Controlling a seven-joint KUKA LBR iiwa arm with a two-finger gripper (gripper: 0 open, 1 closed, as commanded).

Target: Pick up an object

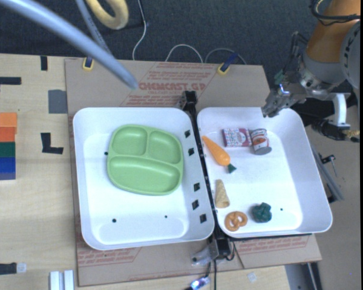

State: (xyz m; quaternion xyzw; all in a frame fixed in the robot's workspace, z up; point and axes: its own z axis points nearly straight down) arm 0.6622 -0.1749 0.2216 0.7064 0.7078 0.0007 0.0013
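Camera view, looking down at a slant: a brown cardboard sheet (169,83) with red print lies under two shallow white plastic bins set side by side. The left bin (91,222) carries a pale green plastic plate (146,160) moulded into three compartments, lying flat near its centre. The right bin (302,180) holds the small items. The grey arm with its orange band (336,17) reaches in from the right, and its two-finger gripper (271,109) sits over the far right corner of the right bin, well apart from everything in it; whether its fingers are apart or together cannot be told. Inside that bin, an orange toy carrot (216,151) lies slantwise near the dividing edge, a red-and-white packet (235,137) lies just beside a small red-labelled can (260,142) tipped on its side. Nearer the front, a tan cone-shaped piece (221,193) lies above a brown toy pretzel (235,220), with a dark green toy broccoli (262,212) just beside the pretzel.
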